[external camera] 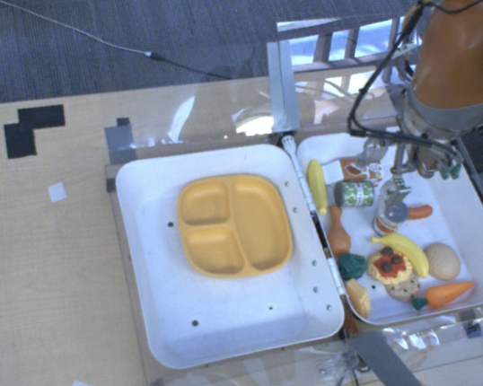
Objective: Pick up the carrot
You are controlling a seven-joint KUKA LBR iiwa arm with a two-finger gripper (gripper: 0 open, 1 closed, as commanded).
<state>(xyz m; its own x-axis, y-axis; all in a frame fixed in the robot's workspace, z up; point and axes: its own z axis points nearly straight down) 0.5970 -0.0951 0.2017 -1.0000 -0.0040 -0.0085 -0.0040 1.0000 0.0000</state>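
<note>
The carrot (448, 294), orange with a green top, lies at the near edge of the right bin (482, 222), close to its front right corner. My gripper (395, 205) hangs low over the middle of that bin, well behind the carrot. It is just above a small orange-red piece (419, 212) and the back end of a yellow banana (407, 249). The arm's orange band (456, 54) sits above it at the upper right.
The right bin is crowded with a can (355, 194), a long yellow piece (316, 187), a drumstick (337, 234), a green piece (353, 265), a round tart (389, 266) and a pale egg shape (442, 260). A yellow divided plate (233, 225) lies in the left bin (163, 273).
</note>
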